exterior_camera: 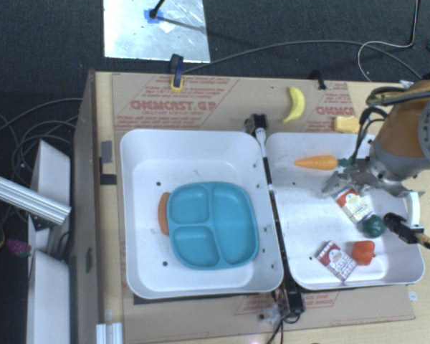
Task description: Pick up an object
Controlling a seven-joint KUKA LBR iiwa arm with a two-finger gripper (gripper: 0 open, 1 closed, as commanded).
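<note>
Claw (338,185) sits low in the right bin (301,264), grip state indeterminable; carrot (316,163) just behind it, likely the target.

A single fixed camera is looking down on the bench (222,92) from above, at a slant, standing far enough off to be taking in both white bins whole plus dark floor beyond the far edge. The gripper (342,185) is sitting toward the frame's right, over the right bin (301,264); the left bin (140,264) is lying to the gripper's left in the frame, filling the middle. The arm (408,131) is entering from the right.
</note>
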